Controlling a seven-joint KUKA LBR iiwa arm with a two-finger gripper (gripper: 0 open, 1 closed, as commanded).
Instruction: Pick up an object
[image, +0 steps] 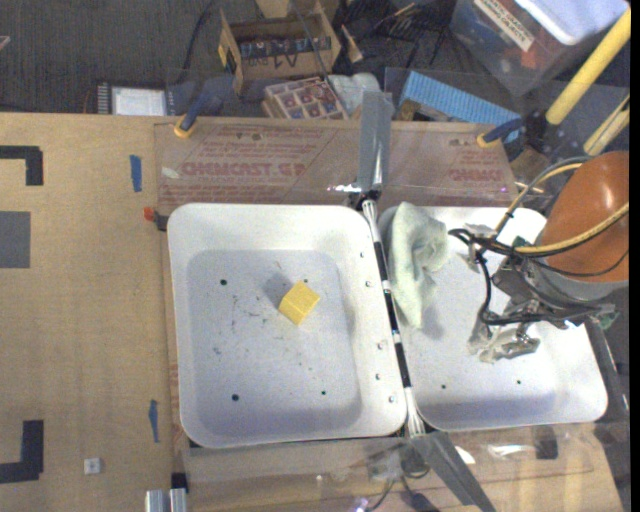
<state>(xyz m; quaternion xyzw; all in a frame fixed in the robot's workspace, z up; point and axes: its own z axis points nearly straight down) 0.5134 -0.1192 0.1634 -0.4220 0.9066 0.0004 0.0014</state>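
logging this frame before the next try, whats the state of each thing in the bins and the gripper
yellow block: lying loose near the middle of the left bin, nothing touching it
pale cloth: crumpled in a heap at the left edge of the right bin, against the divide
gripper: low over the right bin floor, apart from the cloth and the block, nothing seen between its fingers

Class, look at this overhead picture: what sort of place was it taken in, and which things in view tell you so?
Most likely a robotics lab or workshop. A robot arm reaches over two white bins set on a plywood bench, one holding a yellow block and the other a cloth; cables and boxes clutter the floor behind.
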